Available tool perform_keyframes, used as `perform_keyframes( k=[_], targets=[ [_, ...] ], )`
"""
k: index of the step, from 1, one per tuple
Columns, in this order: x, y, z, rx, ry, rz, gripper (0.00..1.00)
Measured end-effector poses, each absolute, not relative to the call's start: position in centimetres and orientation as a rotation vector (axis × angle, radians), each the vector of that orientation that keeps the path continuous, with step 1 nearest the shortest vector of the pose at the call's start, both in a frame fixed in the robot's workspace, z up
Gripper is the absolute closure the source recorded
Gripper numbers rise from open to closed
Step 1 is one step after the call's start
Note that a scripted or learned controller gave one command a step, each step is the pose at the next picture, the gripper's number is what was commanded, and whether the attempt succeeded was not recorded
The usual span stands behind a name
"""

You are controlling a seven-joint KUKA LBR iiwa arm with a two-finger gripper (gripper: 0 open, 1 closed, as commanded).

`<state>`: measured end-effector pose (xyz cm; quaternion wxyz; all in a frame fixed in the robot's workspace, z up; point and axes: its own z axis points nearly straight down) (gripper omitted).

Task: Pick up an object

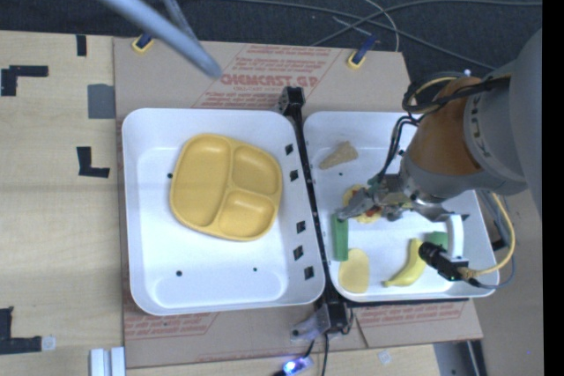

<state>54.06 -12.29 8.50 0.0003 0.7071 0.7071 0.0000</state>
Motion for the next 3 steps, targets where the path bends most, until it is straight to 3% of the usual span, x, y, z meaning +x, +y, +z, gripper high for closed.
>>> perform_keyframes(
  k=[1, 2, 3],
  targets=[
    [54.2, -12.3, 9.7, 2.216, 2.219, 0.003, 1.0],
    [53.7, -11.9, 14.2, 2.219, 2.222, 0.003, 1.0],
    [54.7, -11.5, 19.3, 2.217, 2.222, 0.004, 1.0]
  ],
)
